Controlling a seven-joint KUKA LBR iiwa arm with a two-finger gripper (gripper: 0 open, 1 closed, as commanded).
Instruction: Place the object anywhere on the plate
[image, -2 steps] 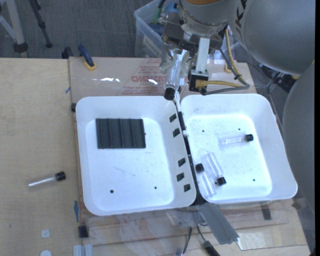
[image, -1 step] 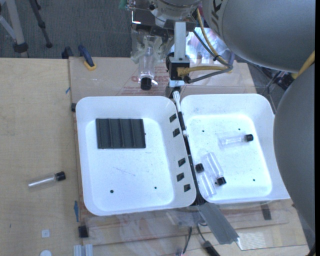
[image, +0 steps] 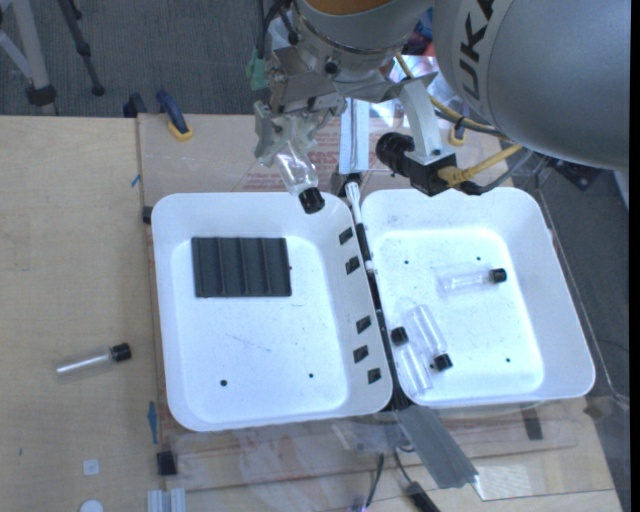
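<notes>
On the far left I see one clear tube with a black cap (image: 92, 360) lying on the bare tabletop (image: 60, 250), well outside the bins; moving right, the left bin (image: 170, 300) carries a dark ribbed plate (image: 241, 267) lying flat in its upper left part, with a few small dark specks on the white floor below it; above the far rim of that bin, near the divide between the two bins, my claw (image: 285, 150) hangs from the grey arm (image: 540, 70), and a clear tube (image: 298, 180) with its black cap pointing down and to the right sits between the claw's fingers, so I read the claw as closed around that tube, tilted, its cap just over the bin's upper right corner and apart from the plate; a row of small black clips runs down the seam between the bins; the right bin (image: 560, 300) holds three more tubes; two lie close together near its lower left, one (image: 426, 338) with its cap toward the bottom, another (image: 410, 362) just beside it by the seam; the third (image: 472, 280) lies nearly level in the middle, cap to the right.
</notes>
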